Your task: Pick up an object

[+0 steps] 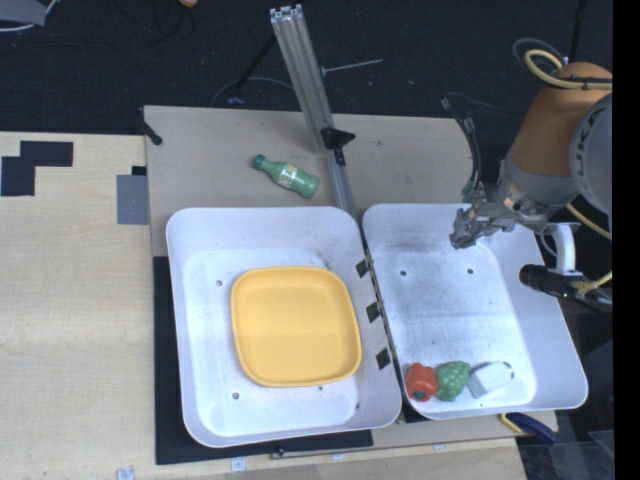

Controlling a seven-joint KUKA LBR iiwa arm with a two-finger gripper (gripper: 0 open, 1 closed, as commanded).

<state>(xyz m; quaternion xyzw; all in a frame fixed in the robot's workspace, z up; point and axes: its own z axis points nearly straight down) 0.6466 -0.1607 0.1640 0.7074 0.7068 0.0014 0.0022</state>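
The small red, green and white objects [452, 379] are seen in the right bin's [440, 298] near corner. They are judged light, perhaps slippery. The two-finger gripper [466, 230] holds nothing.

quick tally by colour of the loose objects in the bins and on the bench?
Yellow: 1, the yellow plate in the left bin
Green: 2, the green bottle on the bench, the green toy in the right bin
Red: 1, the red toy in the right bin
White: 1, the white block in the right bin
Total: 5
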